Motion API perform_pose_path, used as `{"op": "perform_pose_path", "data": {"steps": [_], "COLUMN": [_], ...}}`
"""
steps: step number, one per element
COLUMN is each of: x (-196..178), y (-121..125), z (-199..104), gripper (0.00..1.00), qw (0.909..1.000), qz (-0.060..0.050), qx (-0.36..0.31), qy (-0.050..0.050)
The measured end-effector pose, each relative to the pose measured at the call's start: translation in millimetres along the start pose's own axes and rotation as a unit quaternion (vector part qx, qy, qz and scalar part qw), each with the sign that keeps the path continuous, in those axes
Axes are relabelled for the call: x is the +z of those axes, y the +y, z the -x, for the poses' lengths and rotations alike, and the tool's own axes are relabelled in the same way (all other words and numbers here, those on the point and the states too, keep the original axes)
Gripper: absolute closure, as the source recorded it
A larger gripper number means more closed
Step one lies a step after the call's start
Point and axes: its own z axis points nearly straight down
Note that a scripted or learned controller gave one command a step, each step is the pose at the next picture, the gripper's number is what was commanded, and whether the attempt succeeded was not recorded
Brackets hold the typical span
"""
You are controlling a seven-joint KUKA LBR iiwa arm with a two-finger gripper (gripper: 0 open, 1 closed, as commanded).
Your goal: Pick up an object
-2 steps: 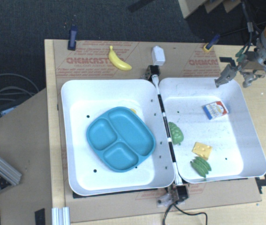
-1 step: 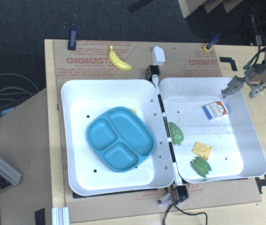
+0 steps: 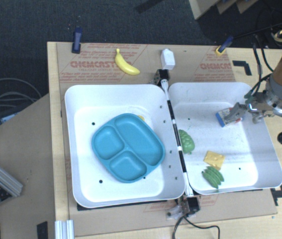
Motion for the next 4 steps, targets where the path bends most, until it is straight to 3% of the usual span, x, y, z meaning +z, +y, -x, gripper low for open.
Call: {"op": "perform_pose_path", "data": {"steps": [1, 2, 3, 4], "x": [22.1, 85.9, 76.2, -14.5], "y": [-55.6, -91.0, -90.8, -69.4], "z": [-60.0, -88.4, -88.5, -160.7], "gripper": [0.00, 0.00, 1.00, 1.00], "qw": [1.0000, 1.0000, 1.0000, 1.0000], "qz": [0.000, 0.000, 0.001, 0.001], "qx": [-0.001, 0.000, 0.001, -0.001], "qy": [0.000, 0.000, 0.000, 0.000]}}
